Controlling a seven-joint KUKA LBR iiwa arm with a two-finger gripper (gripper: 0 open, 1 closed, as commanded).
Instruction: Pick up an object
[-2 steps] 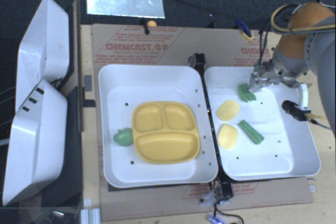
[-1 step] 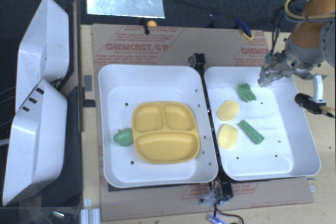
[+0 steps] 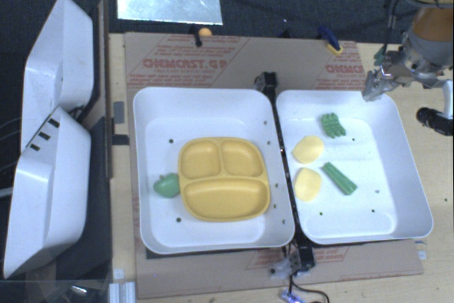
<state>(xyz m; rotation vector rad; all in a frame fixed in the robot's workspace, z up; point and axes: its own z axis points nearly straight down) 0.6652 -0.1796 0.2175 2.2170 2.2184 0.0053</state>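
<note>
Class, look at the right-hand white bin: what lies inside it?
Inside the right bin lie four things: two pale yellow pieces, a short ridged green piece and a long green stick. Whatever is beneath them is covered.

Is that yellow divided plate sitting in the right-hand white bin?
No, the yellow divided plastic plate sits in the left white bin, beside a small green object.

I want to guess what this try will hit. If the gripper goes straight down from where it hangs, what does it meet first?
Probably the far right corner rim of the right bin, since the gripper hangs above it; depth is unclear.
</note>
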